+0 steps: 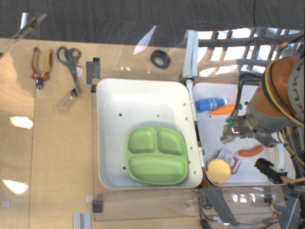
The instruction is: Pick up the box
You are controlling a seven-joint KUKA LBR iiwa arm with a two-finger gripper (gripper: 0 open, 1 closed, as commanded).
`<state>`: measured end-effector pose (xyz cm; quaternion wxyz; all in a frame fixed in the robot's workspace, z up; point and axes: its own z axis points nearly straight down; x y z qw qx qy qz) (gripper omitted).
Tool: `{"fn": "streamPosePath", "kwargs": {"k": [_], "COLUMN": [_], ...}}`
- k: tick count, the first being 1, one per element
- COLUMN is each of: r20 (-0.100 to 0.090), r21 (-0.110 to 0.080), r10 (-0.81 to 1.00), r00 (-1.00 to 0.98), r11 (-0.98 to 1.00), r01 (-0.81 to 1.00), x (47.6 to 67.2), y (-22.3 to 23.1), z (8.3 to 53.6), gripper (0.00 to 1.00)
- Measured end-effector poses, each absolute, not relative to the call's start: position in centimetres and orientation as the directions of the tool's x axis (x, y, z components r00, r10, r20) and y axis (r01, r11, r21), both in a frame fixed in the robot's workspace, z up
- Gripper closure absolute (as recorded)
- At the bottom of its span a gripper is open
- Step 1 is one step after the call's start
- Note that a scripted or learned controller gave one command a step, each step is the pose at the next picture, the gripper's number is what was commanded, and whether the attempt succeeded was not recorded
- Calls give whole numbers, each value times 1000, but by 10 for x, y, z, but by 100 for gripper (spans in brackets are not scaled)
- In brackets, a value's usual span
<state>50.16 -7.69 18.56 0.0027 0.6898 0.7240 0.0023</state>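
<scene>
My gripper [228, 133] hangs at the picture's right; I cannot tell its state. The small purple-and-white box [228, 159] sits just beside the round yellow ball [218, 171], so I might bump that.

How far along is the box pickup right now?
Done: the arm has reached over the right bin, with the gripper above the small box beside the yellow ball. In hand: nothing; the box lies on the bin floor. Left: lower onto the box, grip it and lift. The left bin holds a green tray.

Divided tray [156, 155] in left bin [110, 128]; bottle [210, 103], sausage [250, 150], ball [218, 171] in right bin [207, 132].
</scene>
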Motion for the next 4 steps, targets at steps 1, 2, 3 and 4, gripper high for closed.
{"fn": "streamPosePath", "kwargs": {"k": [1,2,3,4], "r20": [-1,-2,-7,-7], "r21": [7,14,23,23], "r10": [999,1000,1000,1000], "r00": [-48,-15,-19,-18], "r11": [48,15,19,18], "r01": [999,1000,1000,1000], "x": [502,491,495,495], "y": [-77,-114,-115,-115], "z": [185,89,101,101], "gripper": [0,0,100,0]}}
